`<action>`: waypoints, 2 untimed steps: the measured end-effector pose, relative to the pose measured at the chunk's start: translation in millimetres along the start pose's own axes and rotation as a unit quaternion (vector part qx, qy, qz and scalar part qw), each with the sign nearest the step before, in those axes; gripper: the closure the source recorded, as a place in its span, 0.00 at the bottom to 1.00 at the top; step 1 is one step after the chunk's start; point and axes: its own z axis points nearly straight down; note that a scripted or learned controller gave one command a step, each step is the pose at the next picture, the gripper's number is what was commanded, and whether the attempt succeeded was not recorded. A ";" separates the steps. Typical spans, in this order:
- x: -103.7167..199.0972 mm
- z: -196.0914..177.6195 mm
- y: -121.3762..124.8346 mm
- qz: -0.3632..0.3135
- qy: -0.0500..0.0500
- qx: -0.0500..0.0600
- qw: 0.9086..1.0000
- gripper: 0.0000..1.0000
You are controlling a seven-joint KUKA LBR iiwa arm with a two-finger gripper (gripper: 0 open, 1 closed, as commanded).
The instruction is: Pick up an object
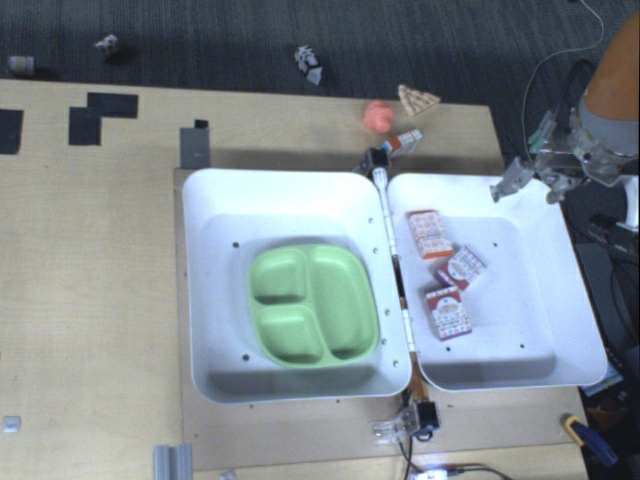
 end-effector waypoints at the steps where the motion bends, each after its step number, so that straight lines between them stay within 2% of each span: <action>1: 42.2 115.1 -53.2 0.001 0.000 -0.001 1.000 0.00; 2: 73.1 122.6 -99.3 0.001 0.000 -0.002 1.000 0.00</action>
